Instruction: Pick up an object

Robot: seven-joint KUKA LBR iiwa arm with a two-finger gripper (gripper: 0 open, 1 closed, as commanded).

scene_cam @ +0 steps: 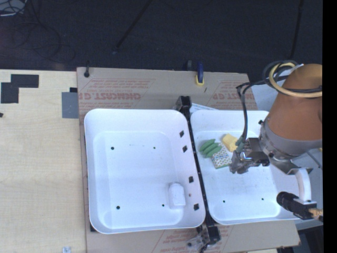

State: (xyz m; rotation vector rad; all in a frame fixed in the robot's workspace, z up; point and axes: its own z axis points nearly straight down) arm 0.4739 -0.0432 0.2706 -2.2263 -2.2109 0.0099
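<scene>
Camera view showed a white rounded block (176, 194) lying nearest, at the left bin's (100, 167) five o'clock. Farther back, in the right bin (247, 207), the gripper (238, 167) hung just beside a speckled packet (221, 160), at its three o'clock. Green pieces (210, 148) and a yellow piece (229, 141) lay beyond. Finger state: cannot tell.

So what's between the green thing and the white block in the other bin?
In the camera view, between the green thing and the white block lie bare bin floor and the two bins' touching rims with black clips.
</scene>
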